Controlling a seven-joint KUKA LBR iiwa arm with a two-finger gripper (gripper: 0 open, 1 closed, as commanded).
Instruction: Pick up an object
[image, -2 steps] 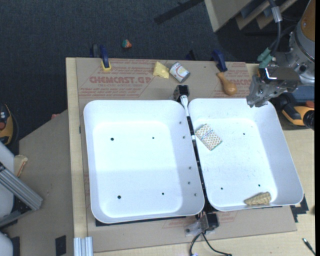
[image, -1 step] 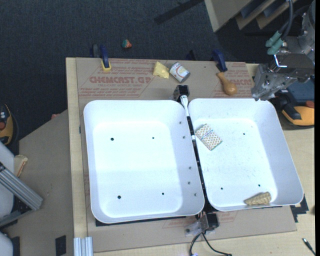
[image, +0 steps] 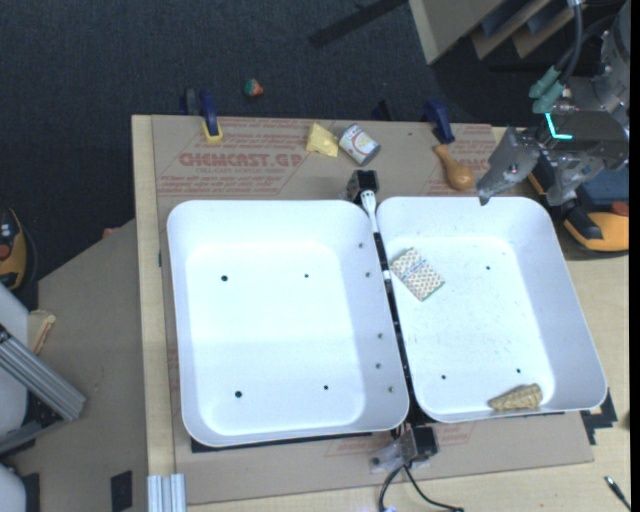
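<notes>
The grey two-finger gripper (image: 522, 172) hangs above the far right corner of the right-hand shallow white plastic bin (image: 560, 300), with one pale grey finger (image: 500, 172) slanting down toward the bin's back rim. Its jaws appear spread with nothing between them, though the second finger merges with the dark wrist housing, so this reading is not certain. A teal light glows on the body just above the jaws.

Below and to the left of the jaws, well apart from them, a small flat square packet with a fine checked pattern (image: 417, 273) lies tilted on the floor of the right bin, close to the divide between the two bins. Much farther below the jaws, near the front rim of the same bin, rests a tan crumbly wedge-shaped piece (image: 516, 398).

Just left of the jaws, on the brown cardboard sheet (image: 250, 160) behind the bins, sits an orange-brown pear-shaped object (image: 455, 170). Farther left along the same sheet are a small white and tan boxy item (image: 358, 143) and a yellow wedge (image: 322, 141), lying close together. The left-hand shallow white plastic bin (image: 190, 300) lies well to the left of the jaws, touching the right bin along a black seam.
</notes>
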